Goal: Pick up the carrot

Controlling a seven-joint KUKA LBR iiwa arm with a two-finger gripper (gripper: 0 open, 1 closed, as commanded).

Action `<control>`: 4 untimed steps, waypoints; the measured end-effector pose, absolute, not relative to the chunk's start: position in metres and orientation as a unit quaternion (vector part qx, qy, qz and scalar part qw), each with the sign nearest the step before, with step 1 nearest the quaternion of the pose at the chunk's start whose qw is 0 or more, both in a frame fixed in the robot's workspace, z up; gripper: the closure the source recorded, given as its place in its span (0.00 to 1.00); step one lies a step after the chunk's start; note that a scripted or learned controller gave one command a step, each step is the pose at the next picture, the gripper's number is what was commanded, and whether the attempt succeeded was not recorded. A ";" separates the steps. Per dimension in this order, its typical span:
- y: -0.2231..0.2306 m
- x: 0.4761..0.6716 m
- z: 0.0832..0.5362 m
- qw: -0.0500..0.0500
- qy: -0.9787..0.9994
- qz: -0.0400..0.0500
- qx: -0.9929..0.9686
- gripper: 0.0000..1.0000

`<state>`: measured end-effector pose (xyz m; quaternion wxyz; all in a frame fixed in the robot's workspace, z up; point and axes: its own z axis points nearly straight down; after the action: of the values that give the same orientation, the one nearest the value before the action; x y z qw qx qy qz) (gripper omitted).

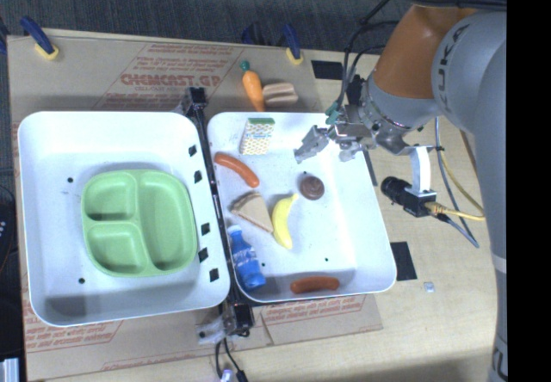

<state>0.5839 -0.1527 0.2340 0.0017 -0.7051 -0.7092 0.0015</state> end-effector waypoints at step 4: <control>-0.096 0.476 0.244 0.002 -0.724 0.001 -0.690 0.00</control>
<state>0.4760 -0.0959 0.2443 0.0023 -0.6902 -0.7236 0.0013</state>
